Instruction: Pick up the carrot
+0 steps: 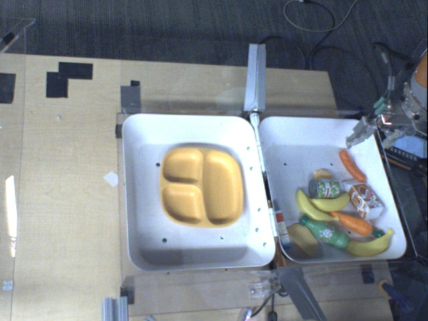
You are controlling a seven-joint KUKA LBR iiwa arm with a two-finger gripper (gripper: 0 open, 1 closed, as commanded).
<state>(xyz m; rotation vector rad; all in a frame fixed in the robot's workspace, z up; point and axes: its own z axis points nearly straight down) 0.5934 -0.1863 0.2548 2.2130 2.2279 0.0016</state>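
- So far nothing is lifted: the carrot [352, 165] lies in the right bin [304, 136] at two o'clock.
- Just beside it, further toward two o'clock, the tool [366, 131] hangs, fingers spread, gripping nothing.
- Descent, grasp and lift remain.

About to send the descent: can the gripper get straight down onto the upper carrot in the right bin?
Probably yes. That carrot lies apart from the pile, nothing on top, with the gripper just above it near the right bin edge.

Orange carrot [352, 166], lying slantwise in the right bin, upper right of the toy pile
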